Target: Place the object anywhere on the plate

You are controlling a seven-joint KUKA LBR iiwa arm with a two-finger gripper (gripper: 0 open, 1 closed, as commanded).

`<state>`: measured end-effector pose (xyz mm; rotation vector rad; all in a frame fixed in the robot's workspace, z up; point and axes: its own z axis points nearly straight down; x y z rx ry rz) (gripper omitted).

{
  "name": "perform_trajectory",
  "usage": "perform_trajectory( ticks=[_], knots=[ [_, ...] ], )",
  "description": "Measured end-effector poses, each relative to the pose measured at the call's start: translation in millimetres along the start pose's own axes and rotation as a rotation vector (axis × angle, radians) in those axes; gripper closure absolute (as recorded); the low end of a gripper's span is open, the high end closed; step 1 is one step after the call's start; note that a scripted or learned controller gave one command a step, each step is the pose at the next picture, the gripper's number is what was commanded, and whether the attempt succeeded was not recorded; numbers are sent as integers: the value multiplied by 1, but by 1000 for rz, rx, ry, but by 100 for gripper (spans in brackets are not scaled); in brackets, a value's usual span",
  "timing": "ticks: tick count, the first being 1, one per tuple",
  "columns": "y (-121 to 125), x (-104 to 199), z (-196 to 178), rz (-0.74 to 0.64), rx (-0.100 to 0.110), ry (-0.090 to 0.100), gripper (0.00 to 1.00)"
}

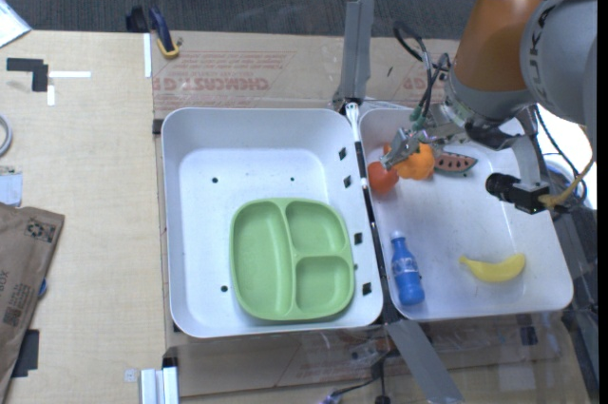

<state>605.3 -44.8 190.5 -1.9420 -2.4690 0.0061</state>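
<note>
Pincer [407, 148] is reaching down into the far left corner of the right bin [532, 293], its tips sitting right over an orange object [418, 164]; whether it is clamping that piece or merely hovering against it, I cannot tell.

Largest first: the worktop [85, 155] is carrying two white bins side by side. The left bin [190, 202] is holding a green divided plate [290, 258], lying toward its near side with all three compartments bare. The arm [532, 22] is coming in from the right, far above the right bin. In that bin, a blue bottle [406, 271] is lying near the left wall, a banana [494, 268] is resting near the right, a watermelon slice [454, 163] is lying just right of the orange object, and a small red piece [382, 178] is sitting just beside the orange object on its left.

Crowding is the risk, I judge: the red piece and the slice are pressing close, so a grasp could snag a neighbour or slip, and a loose hold could drop the load on the divider between bins.
</note>
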Motion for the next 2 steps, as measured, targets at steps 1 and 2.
perform_trajectory(
  ticks=[1, 2],
  knots=[
    [-44, 91, -17, -154, -1, 2, 100],
    [-44, 91, -17, -154, -1, 2, 0]
  ],
)
